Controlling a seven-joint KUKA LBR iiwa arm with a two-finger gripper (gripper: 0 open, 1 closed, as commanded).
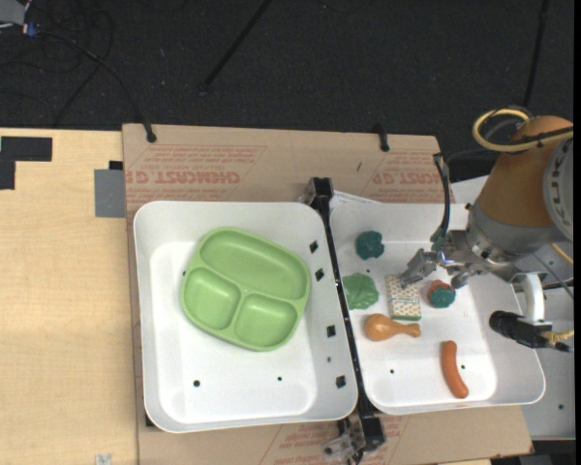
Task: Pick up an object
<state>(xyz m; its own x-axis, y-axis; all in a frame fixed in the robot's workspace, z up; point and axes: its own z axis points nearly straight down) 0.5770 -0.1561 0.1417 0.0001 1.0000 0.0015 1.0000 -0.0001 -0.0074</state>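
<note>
My gripper [434, 278] hangs low over the right bin [508, 387], its two fingers spread apart and open. A small teal object with a red spot [443, 295] lies just below and between the fingertips; nothing is gripped. A checkered block [404, 299] sits right beside the left finger. Around it lie a green leafy piece [359, 290], a dark teal lump [370, 244], an orange drumstick-shaped toy [390, 328] and an orange-red sausage [453, 368].
The left bin [165, 376] holds a light green divided plate [246, 288]. A black divider [335, 298] runs between the bins. The arm's orange and grey body [523, 187] stands over the right bin's far right corner.
</note>
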